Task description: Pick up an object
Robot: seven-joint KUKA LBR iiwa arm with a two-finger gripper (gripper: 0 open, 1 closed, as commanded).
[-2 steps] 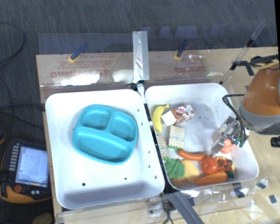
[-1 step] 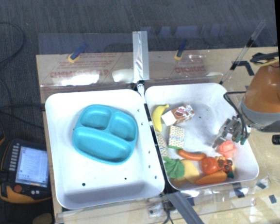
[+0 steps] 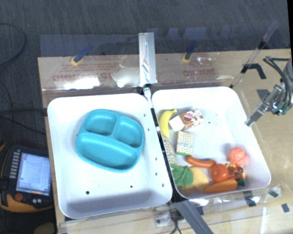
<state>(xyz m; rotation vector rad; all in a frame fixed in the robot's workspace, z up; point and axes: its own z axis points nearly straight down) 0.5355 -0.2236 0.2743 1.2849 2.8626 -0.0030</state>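
Beside the right bin [image 3: 251, 145], over the tabletop [image 3: 282, 178], hangs the gripper [image 3: 275, 102], too blurred to tell its grip. Inside that bin lie a banana [image 3: 165, 121], a tomato [image 3: 219, 173] and a carrot [image 3: 221, 186]; the left bin [image 3: 62, 147] holds a blue tray [image 3: 109, 139].

blue plate [image 3: 110, 139] left bin [image 3: 62, 147], toys right bin [image 3: 238, 111]
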